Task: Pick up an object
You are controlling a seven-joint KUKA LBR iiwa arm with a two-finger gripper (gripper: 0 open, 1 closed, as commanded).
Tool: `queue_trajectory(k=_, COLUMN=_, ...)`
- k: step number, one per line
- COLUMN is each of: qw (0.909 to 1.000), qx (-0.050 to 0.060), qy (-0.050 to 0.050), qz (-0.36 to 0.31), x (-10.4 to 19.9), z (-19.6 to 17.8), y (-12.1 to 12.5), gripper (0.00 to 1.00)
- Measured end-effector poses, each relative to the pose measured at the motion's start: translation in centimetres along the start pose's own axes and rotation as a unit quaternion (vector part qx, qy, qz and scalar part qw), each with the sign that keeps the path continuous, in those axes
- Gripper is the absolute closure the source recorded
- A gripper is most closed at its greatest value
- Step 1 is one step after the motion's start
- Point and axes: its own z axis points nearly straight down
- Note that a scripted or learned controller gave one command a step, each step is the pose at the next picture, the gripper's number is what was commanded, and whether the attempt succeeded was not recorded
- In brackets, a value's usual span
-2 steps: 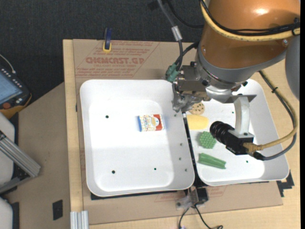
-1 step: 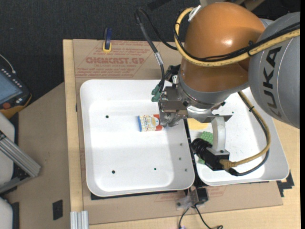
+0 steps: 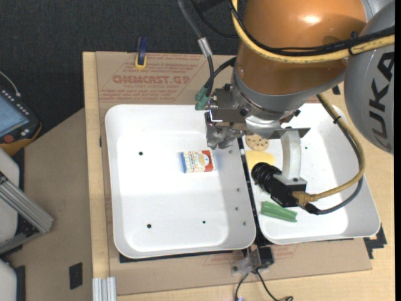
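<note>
Spotted little packet (image 3: pixel 197 162) in left bin (image 3: pixel 156 205), toward its right edge, just beside the jaws, slightly nearer the front edge. Couldn't make out jaws' state, spread or pressed together.

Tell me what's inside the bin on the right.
A round tan disc with holes, a yellow piece partly hidden beside it and a green piece near the front lie in the right bin. The arm covers the bin's far part, so anything there is hidden.
</note>
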Motion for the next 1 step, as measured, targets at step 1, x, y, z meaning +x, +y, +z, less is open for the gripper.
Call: queue_trajectory(k=1, qw=0.9999, qx=0.01, qy=-0.004, qz=0.004, x=-3.03, z=9.92, y=-0.28, gripper=1.0)
